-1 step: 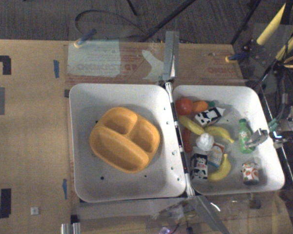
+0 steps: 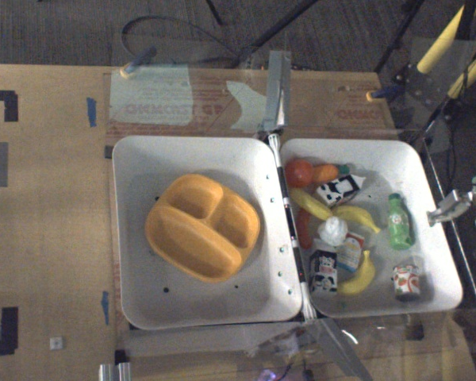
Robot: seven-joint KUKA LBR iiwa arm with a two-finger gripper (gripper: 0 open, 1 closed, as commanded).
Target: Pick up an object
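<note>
Starting at the left of the bench, the left bin carries one thing only: an orange divided plate, upside down by the look of it, sitting in the middle of the bin floor. Hard moulded plastic, I'd judge, light and stiff but broad and smooth, so two fingers would have to pinch the rim rather than span it.

Across the divider, the right bin is crowded. Up by its far-left corner, a red tomato touches a small orange fruit, with a black-and-white carton just beside them. Below lie two bananas, one along the left wall and one toward the middle, then a white crumpled ball and a second cow-print carton near the front-left corner, with a third banana curving beside it.

The green bottle lies alone toward the right wall, well apart from the pile: light, rigid, a bit slick, probably best taken across its waist. A small red-and-white can stands near the front-right corner, also free.

At the right rim a grey piece of the gripper pokes in, above the bin edge, holding nothing; I cannot tell how far its jaws are parted.

The bench is bare plywood with blue tape marks and plenty of room.
</note>
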